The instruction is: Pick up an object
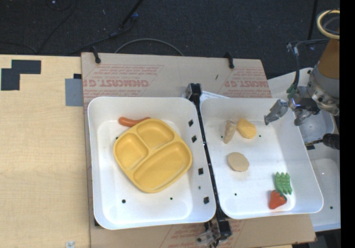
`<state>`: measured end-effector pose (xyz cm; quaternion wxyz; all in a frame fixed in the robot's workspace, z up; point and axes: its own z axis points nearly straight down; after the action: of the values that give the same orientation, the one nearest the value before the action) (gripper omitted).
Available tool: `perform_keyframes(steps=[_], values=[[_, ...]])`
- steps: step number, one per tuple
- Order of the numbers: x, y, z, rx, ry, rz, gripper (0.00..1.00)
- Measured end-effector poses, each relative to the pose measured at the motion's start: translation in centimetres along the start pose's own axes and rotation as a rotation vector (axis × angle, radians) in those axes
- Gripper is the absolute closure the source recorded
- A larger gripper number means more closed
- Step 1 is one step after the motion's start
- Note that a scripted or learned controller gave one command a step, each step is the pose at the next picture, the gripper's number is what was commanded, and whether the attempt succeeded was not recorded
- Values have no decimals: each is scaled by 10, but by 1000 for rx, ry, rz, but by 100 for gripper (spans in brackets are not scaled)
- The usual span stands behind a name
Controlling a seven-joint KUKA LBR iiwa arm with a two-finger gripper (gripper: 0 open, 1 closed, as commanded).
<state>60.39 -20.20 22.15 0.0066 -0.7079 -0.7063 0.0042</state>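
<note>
While jaws (289, 111) gape, yellow chunk (247, 128) lies apart.

The grey arm (327, 75) enters at the right edge of the frame, in its upper half, with the orange band (331, 59) showing just above the wrist and a pale ring at the very top right. Below the wrist, the two-finger gripper (289, 112) points down and to the left. Its fingers (274, 113) are spread apart, one reaching out to the left and the other sitting closer under the wrist, with nothing between them.
</note>
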Motion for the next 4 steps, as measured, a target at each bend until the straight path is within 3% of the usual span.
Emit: perform_keyframes(steps=[1, 3, 4], values=[[0, 3, -8, -13, -3, -3, 0], [-4, 0, 119, -8, -2, -2, 0], [-3, 0, 135, -11, -2, -2, 0]])
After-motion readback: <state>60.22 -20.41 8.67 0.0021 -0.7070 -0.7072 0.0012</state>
